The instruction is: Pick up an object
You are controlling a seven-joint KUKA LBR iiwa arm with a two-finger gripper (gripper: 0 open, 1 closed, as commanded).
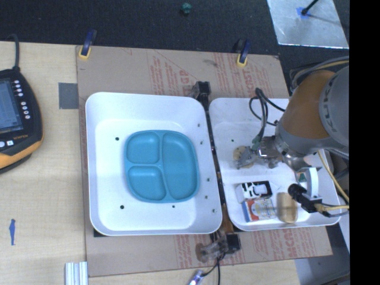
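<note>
**What lies in the two bins**

In the left bin (104,177) you have one thing: a light-blue plate (161,165) with three compartments. It lies flat and face up at about the bin's middle.

In the right bin (228,114) you have four smaller things. A tan lumpy object (241,154) sits near the bin's centre; it is too blurred to name, perhaps a crumpled scrap. Toward the near wall a black-and-white packet (256,189) lies flat. Just in front of it, touching or almost touching, lies a white packet with red and blue print (260,209). A pale wooden block (287,207) lies against that packet's right end.
</note>
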